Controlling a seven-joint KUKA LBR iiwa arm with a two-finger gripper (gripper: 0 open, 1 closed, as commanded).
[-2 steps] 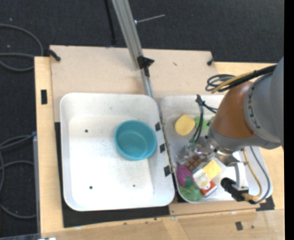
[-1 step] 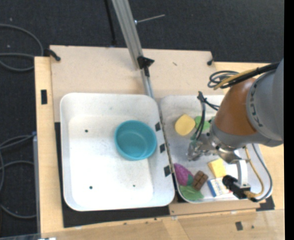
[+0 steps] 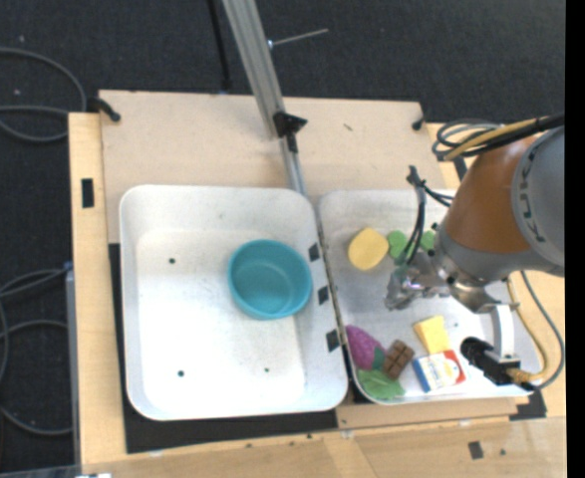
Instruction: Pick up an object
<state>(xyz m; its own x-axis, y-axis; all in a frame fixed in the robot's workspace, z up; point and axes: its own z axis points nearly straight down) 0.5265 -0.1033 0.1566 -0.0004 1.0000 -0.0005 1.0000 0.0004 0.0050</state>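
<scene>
Yellow round obj (image 3: 368,249) is found just left of gripper (image 3: 404,292) in rt bin (image 3: 372,207) (finger state can't be told).

I see my gripper (image 3: 404,294) low over the right bin (image 3: 367,212), just right of and below the yellow round piece (image 3: 368,249). Below the gripper lie a yellow block (image 3: 432,333), brown bar (image 3: 399,358) and purple piece (image 3: 363,346). A teal bowl (image 3: 269,278) sits in the left bin (image 3: 172,217).
</scene>
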